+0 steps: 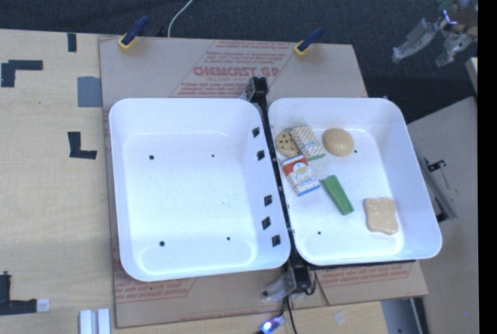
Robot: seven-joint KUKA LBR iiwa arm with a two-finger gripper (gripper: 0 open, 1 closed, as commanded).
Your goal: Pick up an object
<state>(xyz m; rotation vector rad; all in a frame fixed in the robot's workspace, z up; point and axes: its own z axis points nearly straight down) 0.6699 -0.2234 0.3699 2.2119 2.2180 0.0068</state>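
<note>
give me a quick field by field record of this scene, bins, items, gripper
left bin: white, shallow
right bin: white, shallow, holds all items
cookie: against the divider side
checked packet: beside the cookie
round bun: right of the packet
red and white carton: below the packet
green block: mid bin, slanted
tan slice: lower right
gripper: raised, off beyond the bins' upper right

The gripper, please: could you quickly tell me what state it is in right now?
Gripper: up at the view's top right, away from the bins, holding nothing; whether open or closed cannot be told.
</note>
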